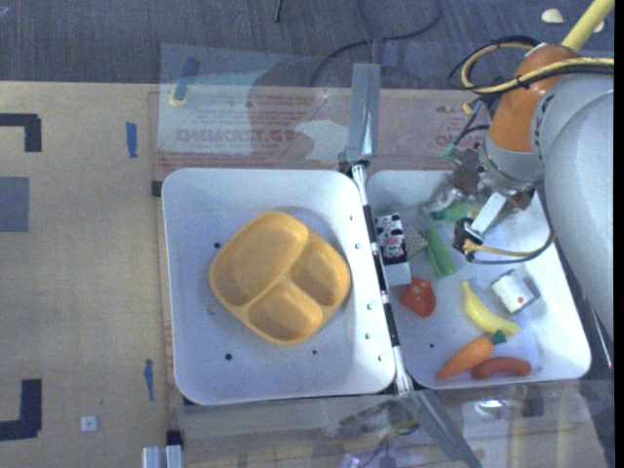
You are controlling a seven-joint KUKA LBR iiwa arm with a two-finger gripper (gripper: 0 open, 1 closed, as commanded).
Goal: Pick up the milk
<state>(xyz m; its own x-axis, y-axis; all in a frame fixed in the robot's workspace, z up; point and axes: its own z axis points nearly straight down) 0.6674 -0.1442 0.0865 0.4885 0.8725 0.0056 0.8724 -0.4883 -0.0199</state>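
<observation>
Over the right bin's (575, 359) far end, tool (458, 203) jaw state unreadable, approach step; next move: shift left, descend on milk (392, 238) at the divider.

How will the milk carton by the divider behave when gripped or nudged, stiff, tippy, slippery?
The milk carton looks boxy and flat-sided, so it is probably stiff and unlikely to roll. It lies against the right bin's left wall, so a nudge may just pin it there. It seems a small toy, like the banana, so likely light and quick to slide.
</observation>
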